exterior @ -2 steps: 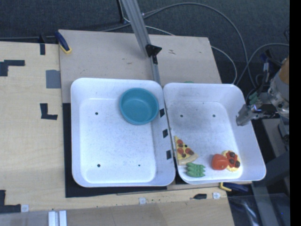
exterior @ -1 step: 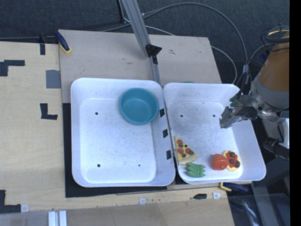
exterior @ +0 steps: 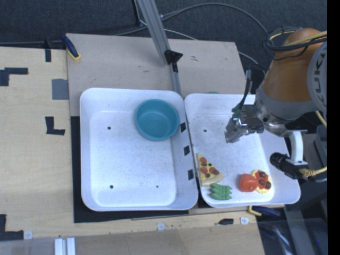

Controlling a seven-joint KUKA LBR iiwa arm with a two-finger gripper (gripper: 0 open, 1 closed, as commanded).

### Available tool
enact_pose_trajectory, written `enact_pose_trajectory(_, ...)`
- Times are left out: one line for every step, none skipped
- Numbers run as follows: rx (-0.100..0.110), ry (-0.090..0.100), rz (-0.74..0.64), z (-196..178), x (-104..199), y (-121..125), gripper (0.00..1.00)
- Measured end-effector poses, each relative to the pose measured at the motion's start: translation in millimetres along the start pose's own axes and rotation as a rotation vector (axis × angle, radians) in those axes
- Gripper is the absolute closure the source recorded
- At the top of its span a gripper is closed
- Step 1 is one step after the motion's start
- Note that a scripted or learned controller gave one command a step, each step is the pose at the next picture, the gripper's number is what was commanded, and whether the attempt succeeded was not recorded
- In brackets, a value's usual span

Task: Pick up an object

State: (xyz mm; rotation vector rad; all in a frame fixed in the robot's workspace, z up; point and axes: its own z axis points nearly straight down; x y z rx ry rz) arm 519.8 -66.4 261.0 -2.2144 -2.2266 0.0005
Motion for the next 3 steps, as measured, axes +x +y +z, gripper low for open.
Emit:
enact_pose_trajectory(-0.001, 0.0, 0.002, -2.0, 48.8, 5.8, 1.0)
enact_pose_trajectory(0.0, -0.001, 0.002, 15.6, 95.0, 21.4, 1.0)
enact_pose_trajectory(-0.001, 0.0, 0.001, 13.0, 150.2, 31.0, 1.0)
